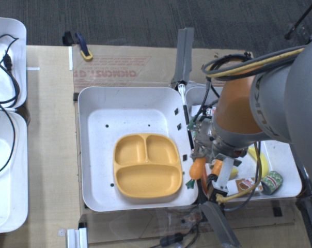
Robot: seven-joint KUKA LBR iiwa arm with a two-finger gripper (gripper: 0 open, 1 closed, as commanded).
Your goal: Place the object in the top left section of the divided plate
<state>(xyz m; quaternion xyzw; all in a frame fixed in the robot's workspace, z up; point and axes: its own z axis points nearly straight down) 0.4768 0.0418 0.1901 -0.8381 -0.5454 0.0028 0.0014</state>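
Arm (259,102) reached in from the right, bent down over the right bin (287,182); we couldn't tell the claw (210,164) state. Orange carrot-like object (197,168) sat beside the divider, outside the yellow plate (146,165).

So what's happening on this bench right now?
The grey and orange robot arm reaches in over the right bin, its tool low beside a small orange carrot-like object at the divider between the bins. The yellow divided plate sits in the left bin. Nothing is in the plate's top left section yet.
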